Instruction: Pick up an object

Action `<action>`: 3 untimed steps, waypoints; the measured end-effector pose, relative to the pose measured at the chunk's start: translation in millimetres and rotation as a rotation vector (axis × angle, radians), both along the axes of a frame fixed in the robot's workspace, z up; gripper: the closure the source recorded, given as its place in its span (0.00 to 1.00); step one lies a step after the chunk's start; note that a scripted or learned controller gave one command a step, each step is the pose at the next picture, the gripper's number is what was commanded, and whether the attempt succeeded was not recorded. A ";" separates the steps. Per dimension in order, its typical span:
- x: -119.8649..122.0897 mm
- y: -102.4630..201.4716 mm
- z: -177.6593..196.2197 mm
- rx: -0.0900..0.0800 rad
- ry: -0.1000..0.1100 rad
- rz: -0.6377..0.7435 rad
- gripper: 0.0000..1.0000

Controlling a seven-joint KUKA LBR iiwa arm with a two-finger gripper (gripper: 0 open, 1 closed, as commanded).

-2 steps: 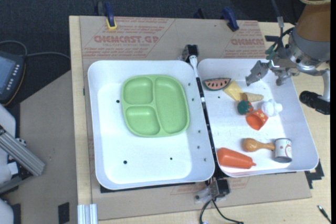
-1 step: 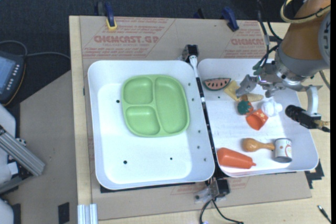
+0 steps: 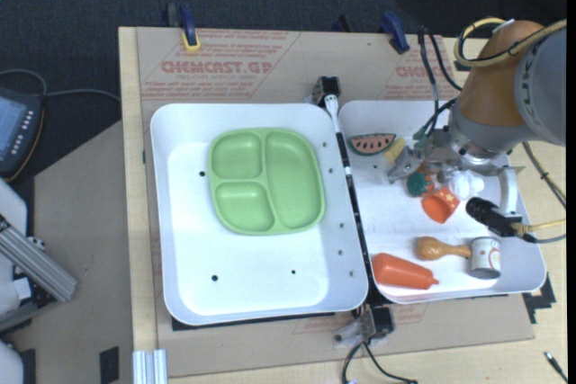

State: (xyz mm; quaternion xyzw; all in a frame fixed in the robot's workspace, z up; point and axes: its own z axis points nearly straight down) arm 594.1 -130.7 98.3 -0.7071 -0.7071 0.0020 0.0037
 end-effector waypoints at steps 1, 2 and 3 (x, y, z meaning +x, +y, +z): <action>-0.4 0.9 -14.7 -0.001 -0.004 0.000 0.00; 0.3 0.2 -3.0 -0.002 -0.008 -0.001 1.00; -3.3 -1.6 41.0 -0.004 -0.013 -0.001 1.00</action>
